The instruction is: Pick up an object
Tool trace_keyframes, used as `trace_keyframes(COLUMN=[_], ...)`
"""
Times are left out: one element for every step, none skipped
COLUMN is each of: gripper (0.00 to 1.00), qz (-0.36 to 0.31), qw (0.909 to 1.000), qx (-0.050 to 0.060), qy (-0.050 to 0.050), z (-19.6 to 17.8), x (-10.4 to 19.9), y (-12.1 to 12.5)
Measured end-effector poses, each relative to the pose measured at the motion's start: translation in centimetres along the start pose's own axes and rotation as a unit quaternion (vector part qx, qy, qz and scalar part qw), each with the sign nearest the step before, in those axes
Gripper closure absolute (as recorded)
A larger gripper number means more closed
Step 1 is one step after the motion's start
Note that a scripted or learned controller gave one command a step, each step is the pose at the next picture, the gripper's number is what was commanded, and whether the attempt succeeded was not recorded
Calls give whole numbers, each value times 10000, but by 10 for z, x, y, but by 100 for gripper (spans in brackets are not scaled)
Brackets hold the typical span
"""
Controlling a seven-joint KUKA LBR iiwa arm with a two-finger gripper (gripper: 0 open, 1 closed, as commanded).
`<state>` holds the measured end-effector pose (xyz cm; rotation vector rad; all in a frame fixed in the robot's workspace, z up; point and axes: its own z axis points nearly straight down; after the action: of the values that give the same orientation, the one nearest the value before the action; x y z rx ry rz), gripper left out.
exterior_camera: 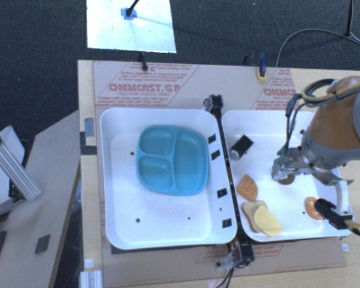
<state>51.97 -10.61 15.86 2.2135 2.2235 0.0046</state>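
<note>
In the right bin [270, 128] lie a black cylinder [241, 147] near the divider, a tan waffle-like piece [248, 186], a pale yellow piece [263, 219] at the front, and a small orange piece [312, 207] at the front right. My gripper [297, 174] hangs over the right-centre of this bin, under the grey arm with its orange band [342, 122]. It is to the right of the waffle piece and behind the orange piece. A small brownish thing [286, 178] shows at the gripper's left tip, but whether it is gripped is unclear.
The left bin [117, 221] holds a blue divided plate [171, 159]. A black divider [223, 164] with clips runs between the bins. Cables loop above the arm at the back right.
</note>
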Motion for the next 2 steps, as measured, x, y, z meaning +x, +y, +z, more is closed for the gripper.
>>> trace_keyframes(gripper=[100,100], qz=[-1,-2], qw=[10000,10000], qx=[-6,2], qy=[-2,0], z=[-43,-68], x=[-2,-3], y=[2,4])
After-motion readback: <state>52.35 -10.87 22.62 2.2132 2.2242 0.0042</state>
